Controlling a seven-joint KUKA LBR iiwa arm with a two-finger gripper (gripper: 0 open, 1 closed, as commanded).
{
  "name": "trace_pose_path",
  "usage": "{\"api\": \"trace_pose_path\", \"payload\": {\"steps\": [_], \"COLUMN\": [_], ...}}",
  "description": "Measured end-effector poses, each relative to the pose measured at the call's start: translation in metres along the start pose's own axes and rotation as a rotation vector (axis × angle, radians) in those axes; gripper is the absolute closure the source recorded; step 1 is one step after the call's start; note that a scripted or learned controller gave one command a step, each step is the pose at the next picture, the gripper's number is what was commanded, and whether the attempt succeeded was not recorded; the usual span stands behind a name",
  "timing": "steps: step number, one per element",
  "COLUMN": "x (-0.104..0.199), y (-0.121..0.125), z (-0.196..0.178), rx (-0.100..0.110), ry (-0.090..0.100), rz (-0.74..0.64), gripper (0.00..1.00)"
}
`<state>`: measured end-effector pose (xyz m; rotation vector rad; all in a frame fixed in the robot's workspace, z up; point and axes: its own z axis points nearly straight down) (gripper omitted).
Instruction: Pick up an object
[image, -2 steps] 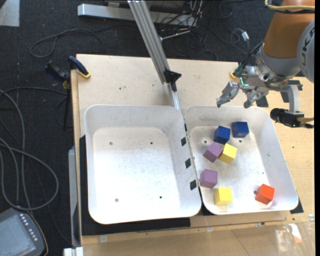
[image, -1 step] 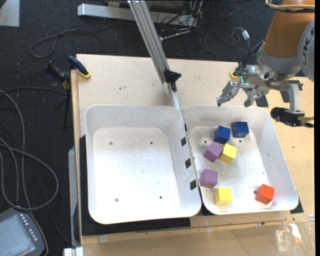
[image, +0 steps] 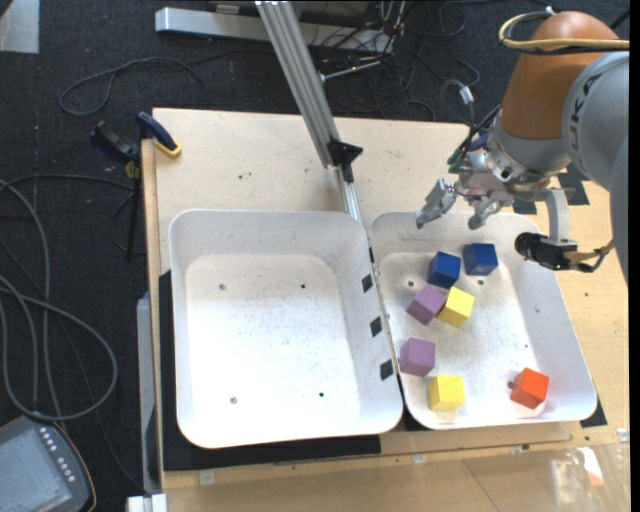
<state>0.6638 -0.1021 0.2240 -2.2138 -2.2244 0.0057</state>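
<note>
Seven cubes (image: 446, 300) in right bin (image: 560, 330); tool (image: 460, 208) spread wide, empty, above far rim.

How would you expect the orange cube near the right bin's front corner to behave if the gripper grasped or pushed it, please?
The orange cube looks rigid with flat faces, so it would probably slide, not roll. It sits close to the right bin wall, which may crowd a finger. It seems small and probably light.

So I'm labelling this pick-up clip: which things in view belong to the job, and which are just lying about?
Job:
gripper
right bin
two blue cubes
two purple cubes
two yellow cubes
orange cube

Lying about:
left bin
clamps
cables
pendant
</note>
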Motion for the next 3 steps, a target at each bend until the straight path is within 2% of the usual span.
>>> {"api": "trace_pose_path", "payload": {"steps": [2, 3], "x": [-0.002, -0.002], "y": [0.008, 0.01], "z": [0.092, 0.078], "rx": [-0.001, -0.008], "ry": [0.0, -0.001], "rz": [0.001, 0.001], "gripper": [0.0, 1.0]}}
